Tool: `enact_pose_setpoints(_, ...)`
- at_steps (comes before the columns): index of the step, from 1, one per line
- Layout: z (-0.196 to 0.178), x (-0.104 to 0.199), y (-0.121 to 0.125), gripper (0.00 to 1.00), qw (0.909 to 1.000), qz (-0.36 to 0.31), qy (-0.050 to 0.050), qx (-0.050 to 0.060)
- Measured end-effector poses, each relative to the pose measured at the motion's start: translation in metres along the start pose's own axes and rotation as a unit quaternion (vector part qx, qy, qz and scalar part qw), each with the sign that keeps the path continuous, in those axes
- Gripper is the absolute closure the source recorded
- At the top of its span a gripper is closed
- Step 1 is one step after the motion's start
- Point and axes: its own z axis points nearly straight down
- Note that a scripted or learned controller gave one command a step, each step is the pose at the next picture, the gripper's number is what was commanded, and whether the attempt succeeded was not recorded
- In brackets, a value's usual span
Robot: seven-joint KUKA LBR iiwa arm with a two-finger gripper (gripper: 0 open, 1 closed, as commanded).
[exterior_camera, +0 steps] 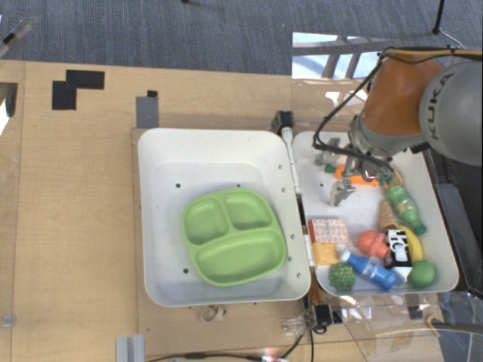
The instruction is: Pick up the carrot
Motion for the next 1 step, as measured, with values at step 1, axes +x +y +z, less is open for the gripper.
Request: enact_pose_setpoints(1,-0.0125,-0.0029,0.0019,1.0,1.0,-0.003,-0.004,0.0)
